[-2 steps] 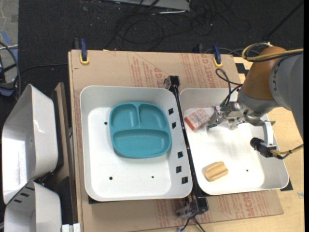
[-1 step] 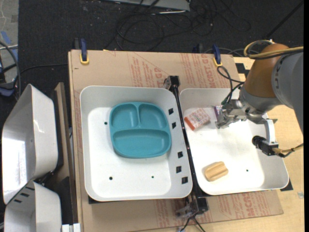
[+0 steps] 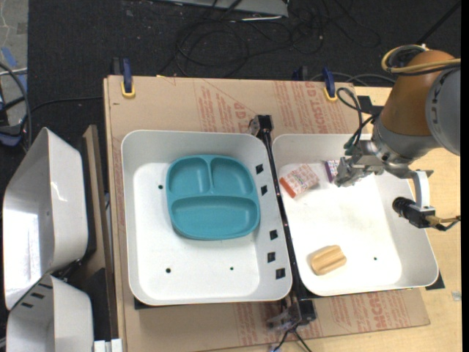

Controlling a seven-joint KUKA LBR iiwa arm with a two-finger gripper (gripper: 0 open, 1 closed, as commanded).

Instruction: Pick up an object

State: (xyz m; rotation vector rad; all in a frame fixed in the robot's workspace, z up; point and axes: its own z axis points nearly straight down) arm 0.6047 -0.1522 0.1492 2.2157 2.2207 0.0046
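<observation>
The gripper (image 3: 346, 173) hangs low over the right bin (image 3: 410, 259), just beside the packet (image 3: 299, 179), probably to take it. How its pincer stands, I cannot tell. A bun (image 3: 327, 259) lies well apart; the tray (image 3: 213, 197) sits in the left bin (image 3: 143, 248).

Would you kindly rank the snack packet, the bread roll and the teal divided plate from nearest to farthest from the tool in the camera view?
1. Snack packet, just left of the tool, right bin.
2. Bread roll, right bin's near side.
3. Teal divided plate, left bin.
</observation>
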